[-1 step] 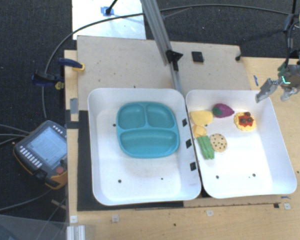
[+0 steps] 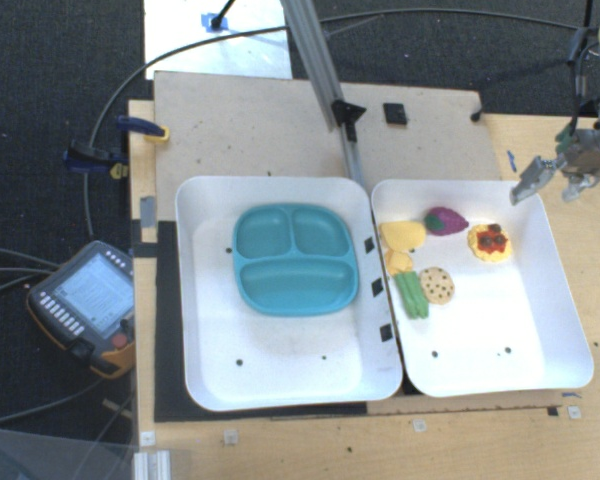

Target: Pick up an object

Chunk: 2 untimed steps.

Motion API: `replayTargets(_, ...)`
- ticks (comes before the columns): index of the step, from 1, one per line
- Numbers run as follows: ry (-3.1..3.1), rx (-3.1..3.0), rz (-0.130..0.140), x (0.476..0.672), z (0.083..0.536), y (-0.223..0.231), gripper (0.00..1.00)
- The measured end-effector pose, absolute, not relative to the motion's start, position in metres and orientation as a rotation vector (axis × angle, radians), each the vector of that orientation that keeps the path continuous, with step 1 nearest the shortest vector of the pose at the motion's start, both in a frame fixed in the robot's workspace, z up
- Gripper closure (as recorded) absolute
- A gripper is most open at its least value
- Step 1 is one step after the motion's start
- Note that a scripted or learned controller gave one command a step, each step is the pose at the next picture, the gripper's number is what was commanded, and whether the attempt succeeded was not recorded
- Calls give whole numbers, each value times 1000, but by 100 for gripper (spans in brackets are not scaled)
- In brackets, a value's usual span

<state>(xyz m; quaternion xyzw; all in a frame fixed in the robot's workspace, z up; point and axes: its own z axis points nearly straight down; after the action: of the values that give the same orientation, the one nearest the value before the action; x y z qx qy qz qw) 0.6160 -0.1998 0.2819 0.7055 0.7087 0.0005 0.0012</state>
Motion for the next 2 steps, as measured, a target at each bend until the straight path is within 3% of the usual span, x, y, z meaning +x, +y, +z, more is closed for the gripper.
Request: replayTargets(2, 2225, 2221, -3, 618, 159, -196, 0)
